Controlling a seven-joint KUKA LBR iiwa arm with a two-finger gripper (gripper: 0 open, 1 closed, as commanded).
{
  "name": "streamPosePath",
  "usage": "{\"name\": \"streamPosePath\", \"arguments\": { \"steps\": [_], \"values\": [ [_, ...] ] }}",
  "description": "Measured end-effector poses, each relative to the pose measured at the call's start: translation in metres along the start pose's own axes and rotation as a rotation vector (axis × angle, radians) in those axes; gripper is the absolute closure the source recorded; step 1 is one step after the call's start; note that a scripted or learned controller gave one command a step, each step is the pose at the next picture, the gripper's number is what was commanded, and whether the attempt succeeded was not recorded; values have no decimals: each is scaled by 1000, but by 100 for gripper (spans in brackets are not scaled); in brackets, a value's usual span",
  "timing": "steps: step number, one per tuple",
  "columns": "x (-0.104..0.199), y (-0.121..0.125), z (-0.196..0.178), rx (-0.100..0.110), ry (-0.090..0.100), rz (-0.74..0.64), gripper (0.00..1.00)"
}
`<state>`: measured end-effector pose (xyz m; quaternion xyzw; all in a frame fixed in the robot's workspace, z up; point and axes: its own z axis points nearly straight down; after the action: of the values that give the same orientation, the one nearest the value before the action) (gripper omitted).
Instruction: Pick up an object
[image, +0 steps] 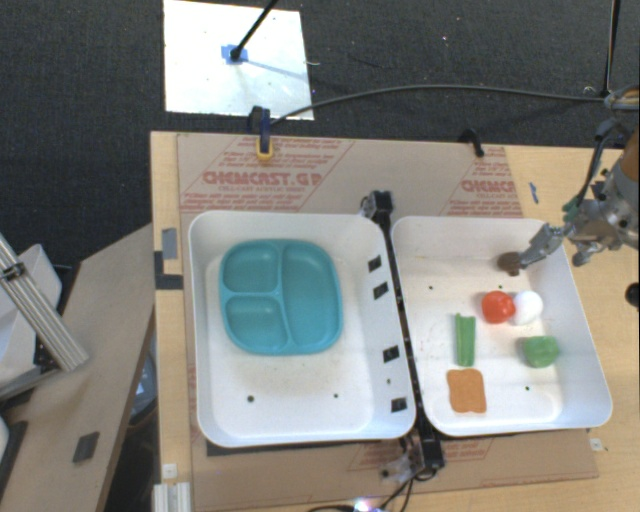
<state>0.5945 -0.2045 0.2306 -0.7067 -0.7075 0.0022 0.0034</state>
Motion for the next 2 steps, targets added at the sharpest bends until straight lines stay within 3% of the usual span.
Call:
{"name": "streamPosePath", "arguments": {
  "steps": [1,2],
  "values": [
    [0,2,-6,-10,-2,-2,0],
    [0,1,36,-7,-2,-1,0]
  ]
}}
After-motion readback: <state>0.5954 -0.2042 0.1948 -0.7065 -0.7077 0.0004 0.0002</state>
